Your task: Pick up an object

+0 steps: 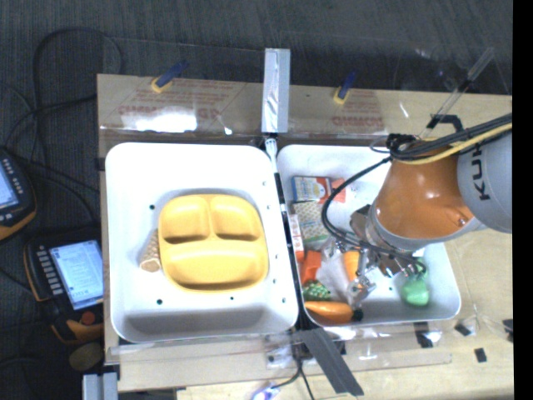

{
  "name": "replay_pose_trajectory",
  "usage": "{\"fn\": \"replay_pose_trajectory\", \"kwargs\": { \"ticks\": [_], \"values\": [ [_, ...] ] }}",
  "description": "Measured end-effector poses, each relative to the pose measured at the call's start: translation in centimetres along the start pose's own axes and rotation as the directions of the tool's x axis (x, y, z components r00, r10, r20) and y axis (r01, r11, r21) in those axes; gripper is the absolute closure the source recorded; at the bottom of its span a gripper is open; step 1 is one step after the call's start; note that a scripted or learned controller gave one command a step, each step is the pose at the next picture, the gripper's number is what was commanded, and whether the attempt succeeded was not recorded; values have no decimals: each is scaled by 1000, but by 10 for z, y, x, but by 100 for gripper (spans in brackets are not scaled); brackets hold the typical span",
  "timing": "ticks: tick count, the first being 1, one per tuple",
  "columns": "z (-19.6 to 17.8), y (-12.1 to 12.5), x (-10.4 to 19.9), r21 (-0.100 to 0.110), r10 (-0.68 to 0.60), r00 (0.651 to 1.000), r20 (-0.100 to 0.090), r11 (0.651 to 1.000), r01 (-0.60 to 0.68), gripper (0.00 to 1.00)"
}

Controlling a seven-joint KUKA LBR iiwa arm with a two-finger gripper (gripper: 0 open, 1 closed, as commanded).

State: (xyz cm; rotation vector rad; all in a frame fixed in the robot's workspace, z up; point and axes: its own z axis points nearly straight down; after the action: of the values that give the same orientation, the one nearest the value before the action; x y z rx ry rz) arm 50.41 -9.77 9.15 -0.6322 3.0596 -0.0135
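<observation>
The gripper (360,288) is seen lowered into the right bin (441,307) among the clutter, above the orange carrot-like piece (329,311) at the front wall, and no object is seen lifted, so the pick is judged not yet done. Whether the claw is open or closed cannot be told, since the orange band (420,194) and wrist hide much of the pile. 1 green object (414,291) lies just beside it.

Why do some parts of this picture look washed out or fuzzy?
In the camera view, overhead light glares off the clear plastic sheet behind the bins and washes out the left bin; the yellow tray has a soft sheen; the gripper and the small things around it look slightly blurred.
</observation>
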Motion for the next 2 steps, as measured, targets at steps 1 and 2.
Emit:
{"fn": "replay_pose_trajectory", "kwargs": {
  "ticks": [1, 2],
  "values": [
    [0, -2, -3, -1, -72, 997, -2, 997, 72, 0],
    [-9, -2, -4, 2, -72, 997, -3, 997, 72, 100]
  ]
}}
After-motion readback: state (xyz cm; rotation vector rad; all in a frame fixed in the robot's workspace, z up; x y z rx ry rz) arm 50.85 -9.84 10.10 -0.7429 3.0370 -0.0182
